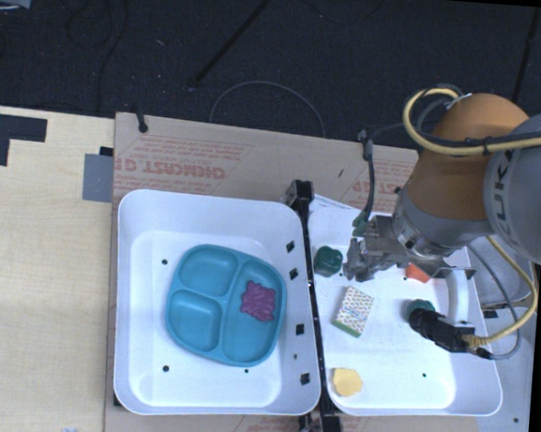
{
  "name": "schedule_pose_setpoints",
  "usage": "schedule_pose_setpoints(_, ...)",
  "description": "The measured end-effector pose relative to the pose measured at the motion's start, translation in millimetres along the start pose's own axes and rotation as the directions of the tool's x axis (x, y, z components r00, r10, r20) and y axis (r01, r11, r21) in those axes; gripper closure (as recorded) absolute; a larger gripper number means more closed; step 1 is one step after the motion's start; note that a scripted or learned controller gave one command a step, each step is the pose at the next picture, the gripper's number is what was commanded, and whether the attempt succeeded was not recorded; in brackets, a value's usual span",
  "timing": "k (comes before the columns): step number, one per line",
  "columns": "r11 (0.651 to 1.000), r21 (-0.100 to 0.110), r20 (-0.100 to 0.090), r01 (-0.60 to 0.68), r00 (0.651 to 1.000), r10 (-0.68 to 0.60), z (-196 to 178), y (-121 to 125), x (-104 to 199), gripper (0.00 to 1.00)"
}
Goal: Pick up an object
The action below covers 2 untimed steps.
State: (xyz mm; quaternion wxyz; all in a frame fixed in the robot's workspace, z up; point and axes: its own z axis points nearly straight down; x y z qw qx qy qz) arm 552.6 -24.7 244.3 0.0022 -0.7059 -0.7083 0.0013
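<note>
Camera view shows the gripper (360, 263) low in the right bin (481, 393), just above the patterned block (353, 312) and beside a green object (328, 259); whether it is spread or pressed together I cannot tell. Best to centre over 1 object, the block, and descend straight, clear of the bin wall.

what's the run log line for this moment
gripper low in right bin | near green object, patterned block | nothing seen held | left bin: blue tray

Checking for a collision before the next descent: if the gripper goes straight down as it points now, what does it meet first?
Probably bare floor of the right bin, between the green object and patterned box; gripper height is unclear.
</note>
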Motion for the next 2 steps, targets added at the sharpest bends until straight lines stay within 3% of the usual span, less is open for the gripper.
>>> schedule_pose_setpoints(2,1.000,-0.003,-0.001,0.001,1.000,-0.001,0.5,34.3,114.2,1.00)
